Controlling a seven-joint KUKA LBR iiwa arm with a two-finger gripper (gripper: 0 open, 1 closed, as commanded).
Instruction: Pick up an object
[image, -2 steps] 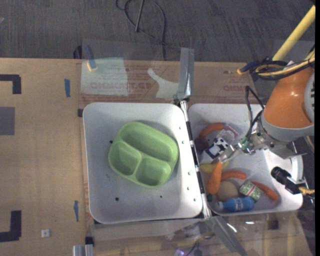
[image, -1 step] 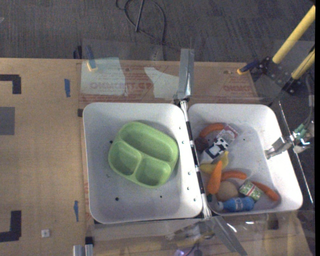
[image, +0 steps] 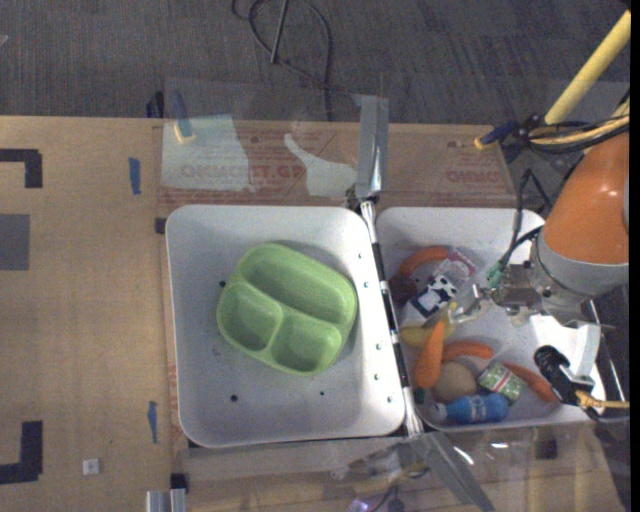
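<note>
The gripper (image: 478, 297) is seen low in the right bin (image: 560, 225), just right of a cow toy (image: 434, 297). Its grip state cannot be told. A carrot (image: 431, 354) lies just below it.

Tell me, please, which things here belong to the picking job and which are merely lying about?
For the job:
tool over the right bin
carrot
blue bottle
cow toy
beige ball

Lying about:
green divided plate in the left bin
blue tape bits on the bench
</note>
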